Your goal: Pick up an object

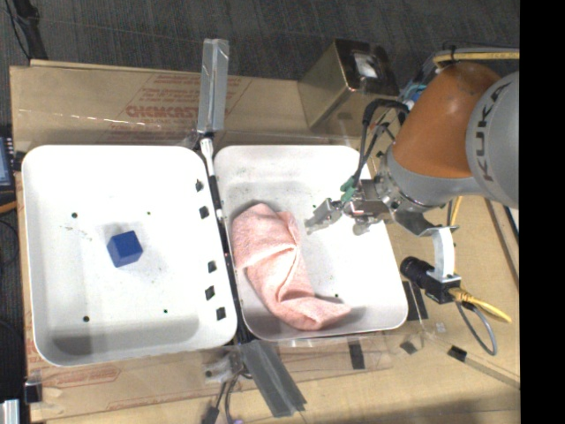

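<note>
A crumpled pink cloth [278, 265] lies in the left half of the right bin [371, 276], reaching down to its front wall. A small blue cube [125, 247] sits on the floor of the left bin [53, 193]. My gripper [339, 221] hangs over the right bin's middle, just right of the cloth's upper end and apart from it. It stands open, with nothing between its fingers [319, 217]. The grey arm with its orange band [441, 122] comes in from the right.
A metal divider post [212, 87] stands behind the seam between the two bins. A tan box [346, 78] sits behind the right bin. Black clips [210, 210] line the shared wall.
</note>
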Available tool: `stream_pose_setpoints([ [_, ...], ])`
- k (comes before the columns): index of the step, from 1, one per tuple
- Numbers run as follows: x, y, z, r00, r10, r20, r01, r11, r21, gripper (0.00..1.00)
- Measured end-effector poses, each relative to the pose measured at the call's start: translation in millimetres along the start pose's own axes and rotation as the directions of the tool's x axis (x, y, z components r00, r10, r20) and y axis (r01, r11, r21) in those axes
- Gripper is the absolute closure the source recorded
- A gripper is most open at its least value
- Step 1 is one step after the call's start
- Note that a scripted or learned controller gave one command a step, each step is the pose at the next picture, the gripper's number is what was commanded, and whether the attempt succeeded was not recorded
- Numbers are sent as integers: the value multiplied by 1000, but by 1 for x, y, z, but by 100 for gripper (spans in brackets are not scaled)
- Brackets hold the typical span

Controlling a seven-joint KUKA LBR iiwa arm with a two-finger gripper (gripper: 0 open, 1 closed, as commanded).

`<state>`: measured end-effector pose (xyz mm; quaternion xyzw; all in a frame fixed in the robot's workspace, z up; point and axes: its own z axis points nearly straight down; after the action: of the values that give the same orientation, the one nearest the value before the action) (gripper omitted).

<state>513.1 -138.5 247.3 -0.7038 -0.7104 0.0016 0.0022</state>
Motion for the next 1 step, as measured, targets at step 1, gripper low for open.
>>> stream_pose_setpoints([
  [1,3,31,128,999,34,0,-34,999,2,0],
])
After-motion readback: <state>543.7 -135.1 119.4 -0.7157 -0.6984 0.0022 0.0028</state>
